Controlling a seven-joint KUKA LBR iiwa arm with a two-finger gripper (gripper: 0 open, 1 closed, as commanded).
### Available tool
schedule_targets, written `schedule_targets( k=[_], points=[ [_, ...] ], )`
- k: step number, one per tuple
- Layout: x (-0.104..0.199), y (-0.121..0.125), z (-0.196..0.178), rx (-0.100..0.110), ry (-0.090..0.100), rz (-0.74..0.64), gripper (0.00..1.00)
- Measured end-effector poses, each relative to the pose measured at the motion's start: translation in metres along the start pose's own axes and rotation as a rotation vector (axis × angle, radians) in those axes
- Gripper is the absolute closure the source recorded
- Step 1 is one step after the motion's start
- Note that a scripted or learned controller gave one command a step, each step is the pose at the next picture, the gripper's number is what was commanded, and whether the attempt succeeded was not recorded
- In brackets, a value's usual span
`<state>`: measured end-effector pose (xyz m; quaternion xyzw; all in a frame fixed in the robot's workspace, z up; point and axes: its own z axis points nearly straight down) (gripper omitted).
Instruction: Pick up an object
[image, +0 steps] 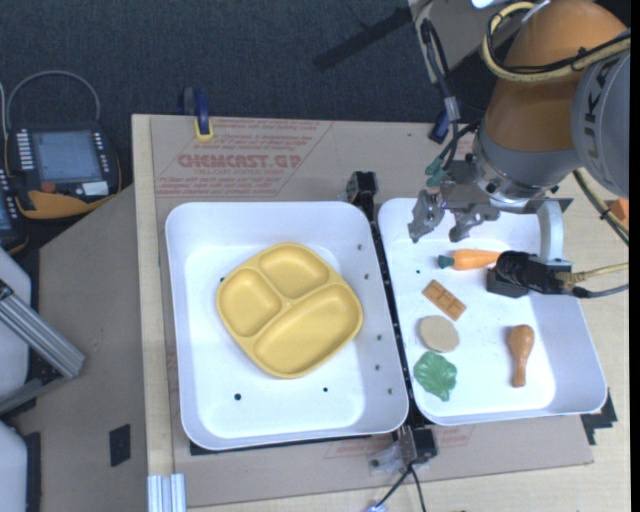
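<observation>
The right bin (570, 395) holds several toy foods. An orange carrot (470, 260) with a green tip lies near the back, with a brown cracker (443, 299) in front of it. Further forward come a beige round cookie (437, 334) and a green leafy piece (436, 374). A brown drumstick (520, 352) lies to the right. My gripper (438, 226) hangs over the bin's back left part, just behind and left of the carrot. It is open, with nothing between its fingers.
The left bin (200, 390) carries a yellow divided plate (290, 308) in its middle. A black clamp (361, 187) sits at the back between the two bins. The arm's orange band (545, 55) rises at the upper right.
</observation>
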<state>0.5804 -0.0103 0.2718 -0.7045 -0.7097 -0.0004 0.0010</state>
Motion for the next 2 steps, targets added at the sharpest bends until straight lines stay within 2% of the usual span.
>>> schedule_targets(
  k=[1,2],
  points=[
    [0.05,0.006,0.02,0.003,-0.001,0.003,1.0],
    [0.099,0.029,0.027,-0.004,-0.001,0.002,1.0]
  ],
)
